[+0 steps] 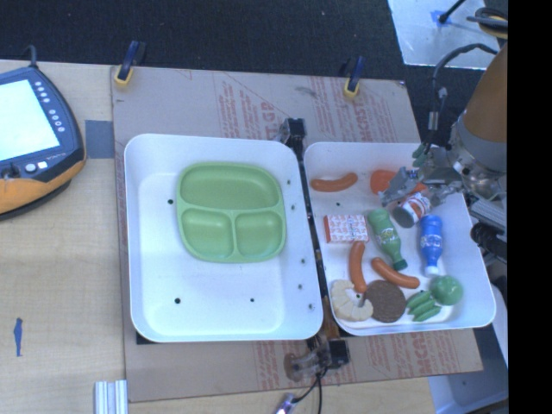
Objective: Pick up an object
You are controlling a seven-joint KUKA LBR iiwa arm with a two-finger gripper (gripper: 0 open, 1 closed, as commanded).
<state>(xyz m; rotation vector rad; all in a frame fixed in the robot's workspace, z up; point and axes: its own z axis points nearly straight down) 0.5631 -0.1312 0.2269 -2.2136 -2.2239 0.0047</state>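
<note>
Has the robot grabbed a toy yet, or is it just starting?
Nothing looks picked up yet: the toys lie in the right bin. The gripper is low at that bin's far side, beside a small white-and-red bottle, but no toy shows between its fingers. Grabbing and lifting remain. The green tray sits in the left bin.

Position: one camera fixed above the bench point(60, 257), looking down at a slant.
Facing: the near edge of the bench runs along the bottom of the frame, dark floor along the top.
Distance: far enough back to take in both white bins whole, the left bin point(147, 240) and the right bin point(479, 304), side by side mid-frame.
Left edge: a handheld control pendant point(34, 141) is cut off there.
Right edge: the arm point(487, 110) reaches in over the right bin.
</note>
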